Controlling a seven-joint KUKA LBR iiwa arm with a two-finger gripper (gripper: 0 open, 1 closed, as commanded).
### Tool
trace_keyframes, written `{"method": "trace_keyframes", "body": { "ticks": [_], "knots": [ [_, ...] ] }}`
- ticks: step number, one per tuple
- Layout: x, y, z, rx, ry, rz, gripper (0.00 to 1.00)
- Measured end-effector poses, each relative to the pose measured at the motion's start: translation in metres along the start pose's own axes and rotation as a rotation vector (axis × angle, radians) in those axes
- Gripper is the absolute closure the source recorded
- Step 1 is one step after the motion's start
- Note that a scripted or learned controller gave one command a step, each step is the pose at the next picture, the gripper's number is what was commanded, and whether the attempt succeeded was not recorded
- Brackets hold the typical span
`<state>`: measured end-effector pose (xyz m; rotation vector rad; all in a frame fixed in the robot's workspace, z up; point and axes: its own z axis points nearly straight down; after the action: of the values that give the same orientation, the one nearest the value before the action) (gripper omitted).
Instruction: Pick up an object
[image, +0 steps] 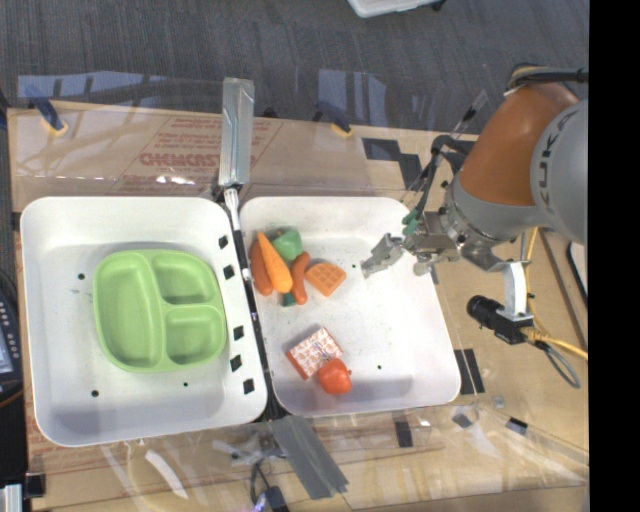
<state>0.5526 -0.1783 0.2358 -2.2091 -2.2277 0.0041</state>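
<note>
Two white bins (430, 340) are being shown; nothing is being held by the fingers (378, 258), right of center, seemingly closed.

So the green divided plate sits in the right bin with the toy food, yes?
Not quite. The camera view shows the green plate alone in the left bin; the toy food, such as the carrot and waffle, lies in the right bin.

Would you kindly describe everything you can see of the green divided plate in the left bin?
The green divided plate is a light lime green, plastic-looking tray with rounded corners and three compartments: one long one on the left, two smaller ones on the right. It lies flat and right side up, slightly turned, near the middle of the left bin, touching only the bin floor.
</note>
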Motion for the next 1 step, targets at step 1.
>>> {"method": "trace_keyframes", "body": {
  "ticks": [1],
  "knots": [
    [0.0749,0.0057,0.1337,0.004,0.001,-0.222,0.00]
  ]
}}
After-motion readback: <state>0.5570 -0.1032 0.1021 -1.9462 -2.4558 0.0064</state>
